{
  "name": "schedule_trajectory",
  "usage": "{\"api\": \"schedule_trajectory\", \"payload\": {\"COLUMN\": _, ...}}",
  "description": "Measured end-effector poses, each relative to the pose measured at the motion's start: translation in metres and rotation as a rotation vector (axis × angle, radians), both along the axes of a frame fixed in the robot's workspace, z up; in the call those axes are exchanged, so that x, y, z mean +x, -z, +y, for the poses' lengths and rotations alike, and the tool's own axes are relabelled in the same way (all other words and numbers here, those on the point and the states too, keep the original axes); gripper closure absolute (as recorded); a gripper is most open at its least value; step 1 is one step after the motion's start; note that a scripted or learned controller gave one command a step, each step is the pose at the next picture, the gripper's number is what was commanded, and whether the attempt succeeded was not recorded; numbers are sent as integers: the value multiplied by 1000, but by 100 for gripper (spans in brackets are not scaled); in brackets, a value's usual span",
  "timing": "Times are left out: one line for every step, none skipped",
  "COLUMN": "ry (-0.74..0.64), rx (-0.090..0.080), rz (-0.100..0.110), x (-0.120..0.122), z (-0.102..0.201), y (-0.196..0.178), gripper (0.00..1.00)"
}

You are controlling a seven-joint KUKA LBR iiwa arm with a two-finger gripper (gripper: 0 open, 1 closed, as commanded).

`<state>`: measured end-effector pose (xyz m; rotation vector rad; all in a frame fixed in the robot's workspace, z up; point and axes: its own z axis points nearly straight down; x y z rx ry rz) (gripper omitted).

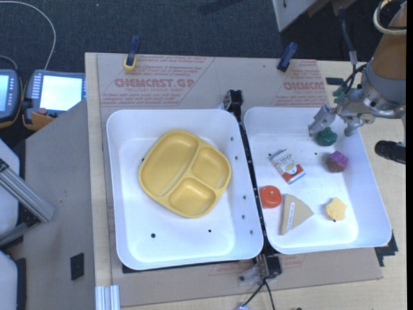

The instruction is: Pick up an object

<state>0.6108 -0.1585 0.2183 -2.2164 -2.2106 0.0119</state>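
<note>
Reaching in from three o'clock, I hang my claw (335, 123) over the far part of the right bin (368, 231). My two fingers stand spread apart, one at roughly nine o'clock of my wrist and the other at three, and a small green object (326, 136) sits just below the left finger (321, 120), touching or nearly touching it; I cannot tell which. Nothing lies between my fingers.

At four o'clock from the green object rests a dark purple lump (336, 161). At seven o'clock from it, a small red-and-white carton (286, 165) lies tilted. Toward the bin's near side sit an orange round piece (270, 196), a tan wedge (292, 214) just beside it, and a yellow chunk (335, 209) at three o'clock of the wedge.

Off at nine o'clock, the left bin (129, 237) holds a yellow divided plate (184, 172), three compartments up.
</note>
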Motion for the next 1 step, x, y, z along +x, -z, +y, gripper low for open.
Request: {"api": "schedule_trajectory", "payload": {"ry": -3, "rx": -2, "rz": -12, "x": 3, "z": 0, "y": -7, "gripper": 0}}
